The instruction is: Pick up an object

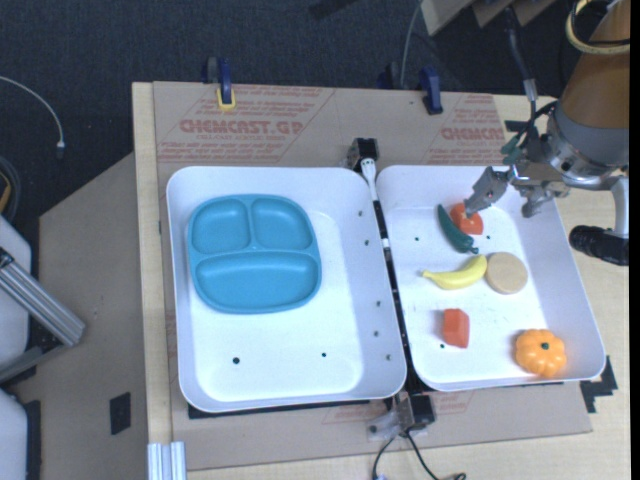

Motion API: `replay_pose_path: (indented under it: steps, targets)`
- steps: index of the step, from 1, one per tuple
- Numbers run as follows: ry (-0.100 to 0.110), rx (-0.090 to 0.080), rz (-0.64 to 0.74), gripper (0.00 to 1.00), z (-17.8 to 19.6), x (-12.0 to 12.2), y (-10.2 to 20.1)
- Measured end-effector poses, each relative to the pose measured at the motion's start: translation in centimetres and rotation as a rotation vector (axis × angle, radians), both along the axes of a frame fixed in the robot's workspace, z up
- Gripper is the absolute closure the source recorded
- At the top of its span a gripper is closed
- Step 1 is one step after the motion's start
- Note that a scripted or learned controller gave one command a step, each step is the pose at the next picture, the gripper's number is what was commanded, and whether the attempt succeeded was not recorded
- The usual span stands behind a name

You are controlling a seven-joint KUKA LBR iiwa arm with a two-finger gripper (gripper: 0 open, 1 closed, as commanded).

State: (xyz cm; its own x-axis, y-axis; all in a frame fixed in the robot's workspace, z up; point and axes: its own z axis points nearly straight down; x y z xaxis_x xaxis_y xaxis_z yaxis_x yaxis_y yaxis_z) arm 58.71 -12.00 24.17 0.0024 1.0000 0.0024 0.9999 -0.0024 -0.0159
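Five small items lie in the right white bin [580,298], and the fingers [505,190] hang spread and empty at its far side.

One finger tip sits just above the small red toy [470,222] beside the dark green pepper [455,230]; the yellow banana [456,274], tan round disc [507,273], red block [455,328] and orange pumpkin [540,352] lie nearer. A good grasp likely means straddling the red toy, clear of the pepper, before closing. The blue divided plate [256,253] sits in the left bin.
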Motion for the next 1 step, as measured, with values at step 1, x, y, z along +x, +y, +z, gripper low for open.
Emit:
replay_pose_path:
  steps: [1]
  targets:
    - [-0.014, -0.002, 0.003, 0.00, 0.82, 0.23, 0.04]
